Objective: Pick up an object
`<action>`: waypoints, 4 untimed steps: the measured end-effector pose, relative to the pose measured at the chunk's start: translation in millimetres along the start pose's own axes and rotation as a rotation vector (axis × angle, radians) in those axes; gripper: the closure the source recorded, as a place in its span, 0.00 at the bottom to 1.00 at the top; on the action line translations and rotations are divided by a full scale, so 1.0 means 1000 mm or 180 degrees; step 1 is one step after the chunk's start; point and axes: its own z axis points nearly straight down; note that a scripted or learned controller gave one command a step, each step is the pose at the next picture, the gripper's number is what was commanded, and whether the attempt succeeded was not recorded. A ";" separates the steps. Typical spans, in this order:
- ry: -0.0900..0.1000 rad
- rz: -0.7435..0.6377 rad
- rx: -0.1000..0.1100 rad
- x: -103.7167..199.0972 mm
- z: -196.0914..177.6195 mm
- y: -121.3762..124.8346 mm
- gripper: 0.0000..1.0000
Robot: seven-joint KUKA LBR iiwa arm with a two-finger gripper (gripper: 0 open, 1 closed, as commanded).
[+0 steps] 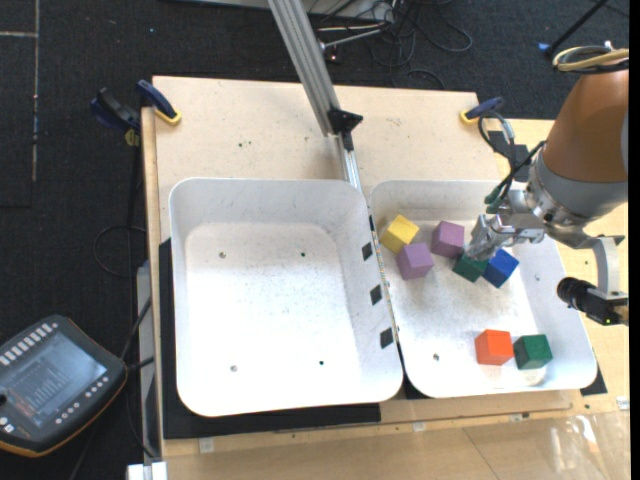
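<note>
Camera view puts the metal pincer (pixel 487 245) low in the right shallow white bin (pixel 570 368), down over a dark green cube (pixel 468 267) and a blue cube (pixel 501 267) that touch each other; how its tips stand I cannot tell, perhaps straddling the green one. Just beside sit two purple cubes (pixel 416 259) and a yellow cube (pixel 400 232), crowding any approach. An orange cube (pixel 492 347) and another green cube (pixel 533 350) lie well apart, easier targets. The left white bin (pixel 200 208) rests alongside on the pale wooden tabletop (pixel 250 118).

Grey arm (pixel 575 183) with orange band, black cables, metal wrist.
</note>
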 end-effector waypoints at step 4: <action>-0.0001 0.0003 -0.0010 0.183 -0.011 0.065 1.00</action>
